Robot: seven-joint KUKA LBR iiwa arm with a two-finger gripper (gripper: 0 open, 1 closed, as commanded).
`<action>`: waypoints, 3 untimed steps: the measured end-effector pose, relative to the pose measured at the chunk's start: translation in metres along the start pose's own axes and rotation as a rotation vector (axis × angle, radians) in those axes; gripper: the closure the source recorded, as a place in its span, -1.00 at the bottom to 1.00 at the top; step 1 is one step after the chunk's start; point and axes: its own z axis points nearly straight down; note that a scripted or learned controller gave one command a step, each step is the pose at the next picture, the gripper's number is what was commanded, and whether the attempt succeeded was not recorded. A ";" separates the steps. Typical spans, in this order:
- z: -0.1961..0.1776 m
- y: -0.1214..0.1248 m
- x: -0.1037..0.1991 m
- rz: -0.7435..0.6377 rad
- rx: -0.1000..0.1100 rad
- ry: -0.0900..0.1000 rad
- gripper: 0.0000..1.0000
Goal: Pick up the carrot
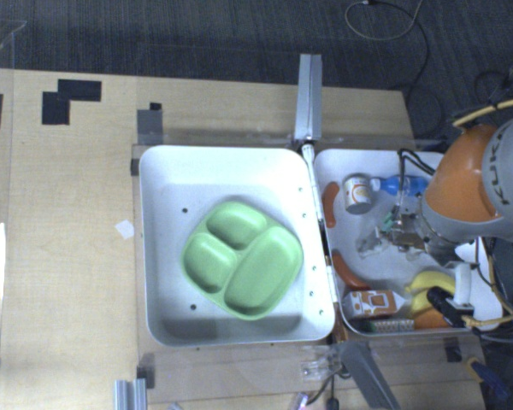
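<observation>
The carrot (pixel 426 319) looks to be the bright orange piece in the right bin's (pixel 325 171) front right corner, partly hidden under a yellow banana (pixel 427 281) and the robot's own hardware. My gripper (pixel 383 236) hangs over the middle of the right bin, to the left of and farther back than that orange piece, well apart from it. I see nothing between its fingers. The grey arm with its orange band (pixel 460 182) comes in from the right.
The right bin also holds two reddish-orange sausage-like pieces (pixel 329 203) (pixel 348 272), a tin can (pixel 356 192), a blue item (pixel 393 184) and a small carton (pixel 372 301). A green divided plate (pixel 242 257) lies in the left bin (pixel 167 229).
</observation>
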 end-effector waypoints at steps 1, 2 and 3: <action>-0.012 0.003 0.001 -0.002 -0.007 0.001 1.00; -0.002 -0.020 0.009 0.066 -0.009 -0.003 1.00; -0.096 0.006 0.071 0.289 0.009 -0.001 1.00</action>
